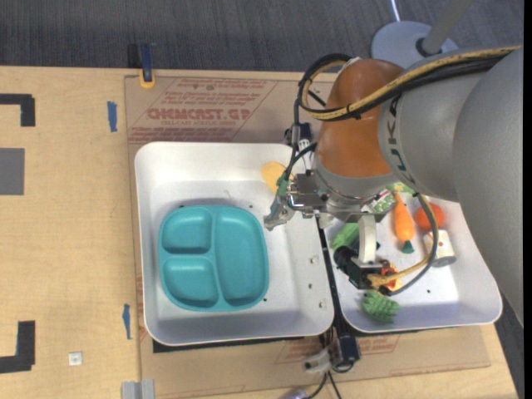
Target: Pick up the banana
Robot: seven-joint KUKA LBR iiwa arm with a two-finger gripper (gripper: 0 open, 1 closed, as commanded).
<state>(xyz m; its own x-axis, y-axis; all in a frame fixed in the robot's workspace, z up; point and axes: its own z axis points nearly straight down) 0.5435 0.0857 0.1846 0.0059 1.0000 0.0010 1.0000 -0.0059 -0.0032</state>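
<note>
Near: green toy (379, 307) at right bin's (465, 306) front edge. Teal divided plate (214, 254) mid left bin (154, 223). Carrot (402, 220) further back. Gripper (280, 210), finger state unclear. Banana (273, 174) by left bin's far right corner.

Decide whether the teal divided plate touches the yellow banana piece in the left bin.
Apart. The camera view shows bare white bin floor between the teal divided plate and the yellow banana piece, which lies near the left bin far edge.
</note>
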